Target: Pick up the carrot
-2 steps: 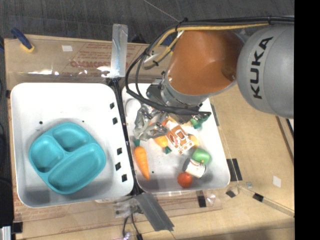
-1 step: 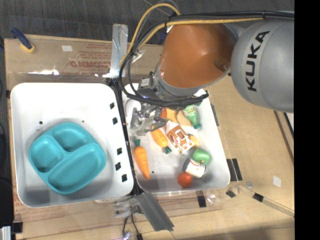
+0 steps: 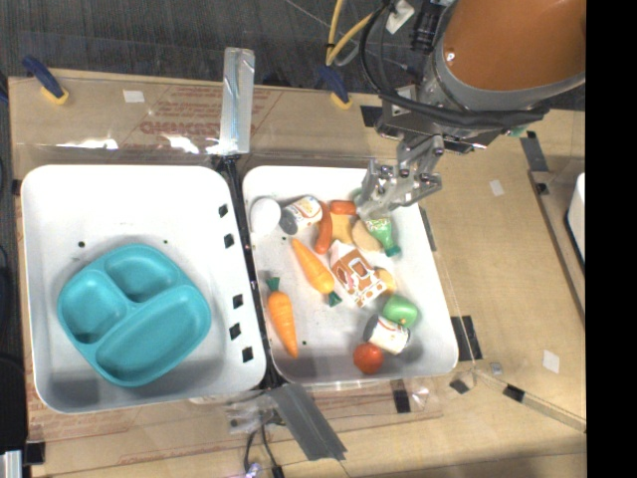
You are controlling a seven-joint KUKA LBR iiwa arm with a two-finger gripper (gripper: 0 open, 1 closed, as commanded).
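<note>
Two carrots lie in the right bin (image 3: 438, 361). One orange carrot (image 3: 283, 322) with a green top rests by the bin's left wall, pointing toward the front. A second carrot (image 3: 313, 265) lies slantwise nearer the middle, beside a white and orange carton (image 3: 356, 273). My gripper (image 3: 383, 202) hangs over the bin's far right part, above a small green-capped item (image 3: 379, 234). It stands well to the right of both carrots and behind them. Nothing shows held in it.
The right bin also holds a white ball (image 3: 264, 213), a small bottle (image 3: 303, 210), a green piece (image 3: 401, 312), a white cup (image 3: 389, 338) and a red tomato (image 3: 368, 358). A teal divided plate (image 3: 134, 312) sits in the left bin (image 3: 50, 207).
</note>
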